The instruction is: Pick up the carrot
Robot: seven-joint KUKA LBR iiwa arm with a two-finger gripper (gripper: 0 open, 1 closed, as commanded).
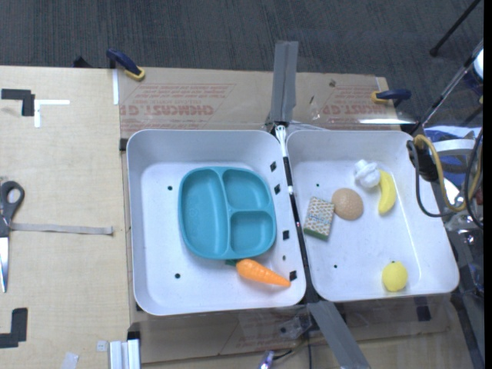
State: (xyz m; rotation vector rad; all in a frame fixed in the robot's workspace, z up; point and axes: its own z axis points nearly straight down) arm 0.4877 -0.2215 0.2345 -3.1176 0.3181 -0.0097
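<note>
An orange carrot [262,274] lies in the left bin [154,275], near its front right corner, just below the teal divided plate [227,212]. Its thick end points left and touches the plate's front edge.
The right bin [430,279] holds a green-and-white sponge block [319,217], a tan round bun [347,204], a banana [387,193], a small white object [367,174] and a lemon [394,276]. Cables and arm hardware [446,183] crowd the right edge. Scissors [8,221] lie on the bench at far left.
</note>
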